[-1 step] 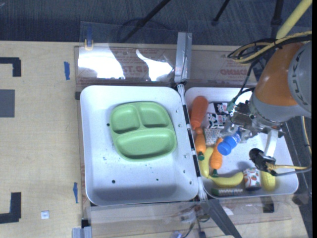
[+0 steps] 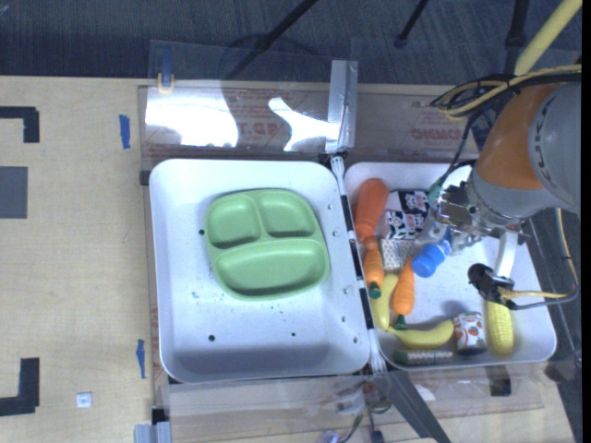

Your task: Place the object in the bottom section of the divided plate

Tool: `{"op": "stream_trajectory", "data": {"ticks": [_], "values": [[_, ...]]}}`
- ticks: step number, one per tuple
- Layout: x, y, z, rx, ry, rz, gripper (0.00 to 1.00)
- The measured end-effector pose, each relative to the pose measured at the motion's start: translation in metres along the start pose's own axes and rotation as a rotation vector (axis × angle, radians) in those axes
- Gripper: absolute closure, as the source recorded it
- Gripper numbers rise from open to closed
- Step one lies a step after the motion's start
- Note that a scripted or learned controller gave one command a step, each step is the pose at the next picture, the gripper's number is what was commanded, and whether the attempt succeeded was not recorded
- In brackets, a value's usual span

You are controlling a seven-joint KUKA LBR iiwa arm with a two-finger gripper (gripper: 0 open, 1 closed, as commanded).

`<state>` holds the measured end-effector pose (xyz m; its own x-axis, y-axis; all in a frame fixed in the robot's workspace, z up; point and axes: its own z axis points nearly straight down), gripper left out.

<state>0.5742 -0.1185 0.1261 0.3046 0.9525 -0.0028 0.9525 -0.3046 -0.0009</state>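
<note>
the gripper (image 2: 441, 238) hangs over the far part of the right bin (image 2: 545, 335), just beside a small blue-capped object (image 2: 427, 262); can't tell its grip state, and nothing shows as held. which toy is the target isn't clear. the likely picks look like light, stiff, smooth plastic, so prob slippery; take long ones across the narrow middle, not the rounded ends. count in right bin: 1 big orange carrot (image 2: 370, 206), 2 smaller carrots (image 2: 403, 292), 1 banana (image 2: 423, 334), 1 corn cob (image 2: 500, 326), 1 small can (image 2: 469, 332), 1 black-white patterned item (image 2: 403, 218). left bin (image 2: 185, 340) bears 1 green divided plate (image 2: 267, 242), 3 sections; its wide near section (image 2: 272, 269) has no toy in it, well apart from the pile.
</note>
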Motion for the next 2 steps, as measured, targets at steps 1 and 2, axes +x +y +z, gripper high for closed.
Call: {"op": "stream_trajectory", "data": {"ticks": [1, 2], "values": [[-0.001, -0.017, -0.042, 0.0, 0.0, 0.069, 1.0], [0.075, -0.009, -0.086, 0.001, 0.0, 0.035, 1.0]]}}
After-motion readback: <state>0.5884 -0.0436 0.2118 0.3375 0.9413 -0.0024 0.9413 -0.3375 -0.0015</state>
